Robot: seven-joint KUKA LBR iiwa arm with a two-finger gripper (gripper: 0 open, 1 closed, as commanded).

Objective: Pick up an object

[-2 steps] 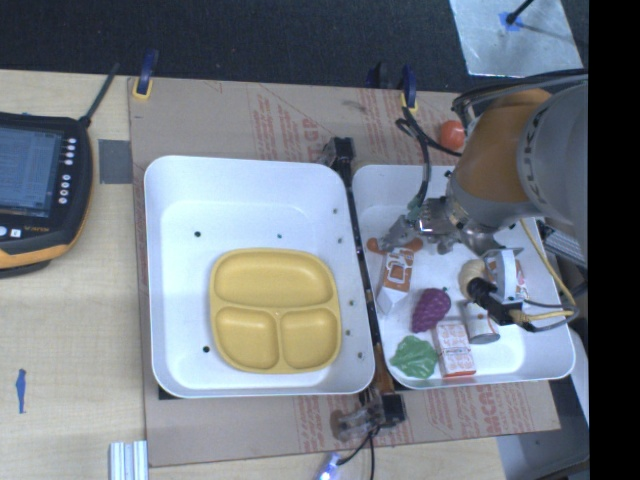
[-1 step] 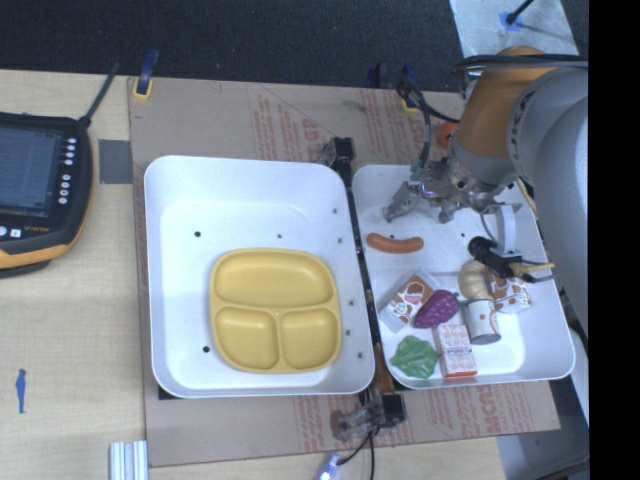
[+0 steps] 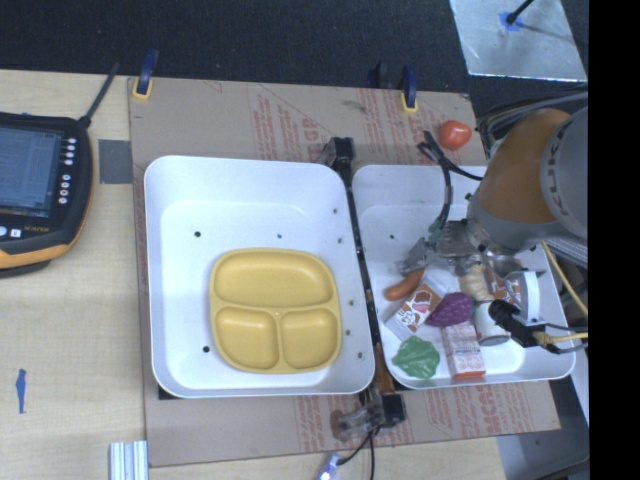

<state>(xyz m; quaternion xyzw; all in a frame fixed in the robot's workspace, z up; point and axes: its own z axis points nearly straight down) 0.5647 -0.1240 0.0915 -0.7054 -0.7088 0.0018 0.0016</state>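
Nearest, along the right bin's [image 3: 400, 183] front edge, lie one green leafy toy [image 3: 416, 356], one red-and-white packet [image 3: 463, 352] and one purple grape bunch [image 3: 451, 309]; one sausage [image 3: 404, 286] lies behind them. Over them the gripper [image 3: 447, 244] hangs; whether it is open I cannot tell. It had best drop squarely onto one piece. Beyond, one yellow tray [image 3: 275, 308] fills the left bin [image 3: 165, 268].

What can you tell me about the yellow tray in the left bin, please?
The yellow tray is a rounded rectangle of what looks like matte plastic, with three compartments: one wide one along the far side and two smaller ones nearer the camera. It lies flat, open side up, toward the near right part of the left bin, with nothing visible in its compartments. It touches only the bin floor; the gripper is over the right bin.
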